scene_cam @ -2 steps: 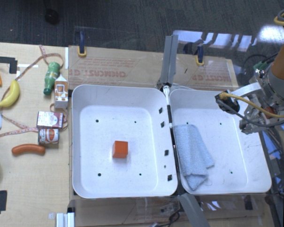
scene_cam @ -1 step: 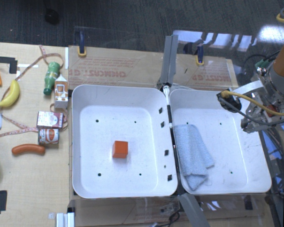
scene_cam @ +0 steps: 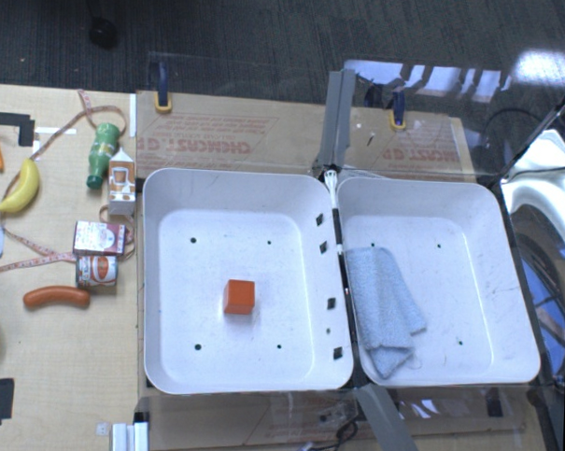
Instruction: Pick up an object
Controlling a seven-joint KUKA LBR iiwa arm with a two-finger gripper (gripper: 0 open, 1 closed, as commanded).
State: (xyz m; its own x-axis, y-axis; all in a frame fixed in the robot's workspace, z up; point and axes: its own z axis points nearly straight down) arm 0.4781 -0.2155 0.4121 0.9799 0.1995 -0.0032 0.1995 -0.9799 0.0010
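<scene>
A small orange-red cube (scene_cam: 239, 296) rests flat on the floor of the left white bin (scene_cam: 171, 206), a little below its middle, with bare floor all around it. In the right white bin (scene_cam: 483, 238) a folded grey-blue cloth (scene_cam: 382, 306) lies along the left side, stretching from the middle toward the near wall.
On the wooden bench left of the bins lie a banana (scene_cam: 16, 189), a green bottle (scene_cam: 102, 151), a small carton (scene_cam: 122, 183), a can (scene_cam: 97, 271), a red sausage (scene_cam: 57, 298) and a measuring tape. A white curved machine part (scene_cam: 546, 175) stands at the right edge.
</scene>
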